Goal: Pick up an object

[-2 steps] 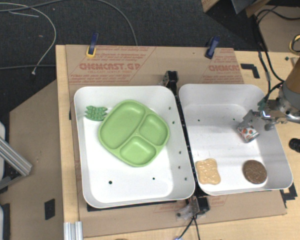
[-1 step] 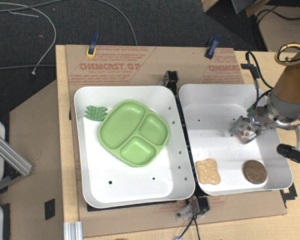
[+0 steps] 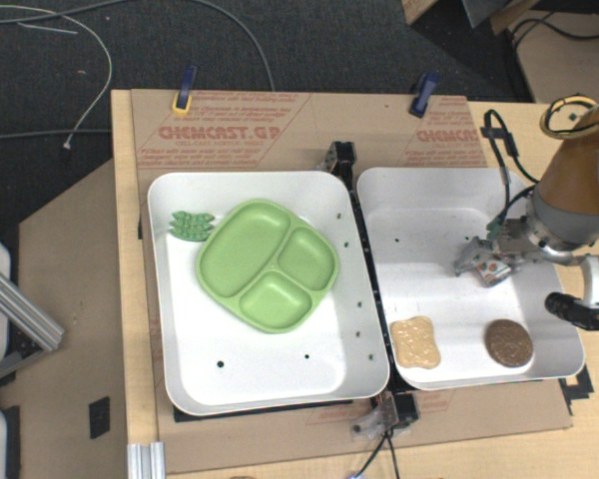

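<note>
Two shallow white bins are seen side by side on a cardboard-covered bench (image 3: 280, 128). In the left white bin (image 3: 180, 367) a light green divided plastic plate with three compartments (image 3: 268, 264) lies near the middle, and a small dark green leafy toy piece (image 3: 191, 226) is placed just beside the plate's upper left edge, near the bin's upper left corner. In the right white bin (image 3: 419, 208) a pale tan cracker-like piece with a bumpy outline (image 3: 415, 343) is found at the lower left, close to the wall shared with the other bin, and a round brown cookie-like disc (image 3: 508, 343) lies at the lower right, well apart from the tan piece. The grey arm with its orange band (image 3: 577, 183) is seen reaching in from the right, and its two-finger gripper (image 3: 485, 263) is lowered over the floor of the right bin, above both food pieces and apart from them. Whether the gripper is spread or closed cannot be told, since the tip is small and cluttered. Two blue clamps (image 3: 186, 85) are fixed at the far edge of the bench.
</note>
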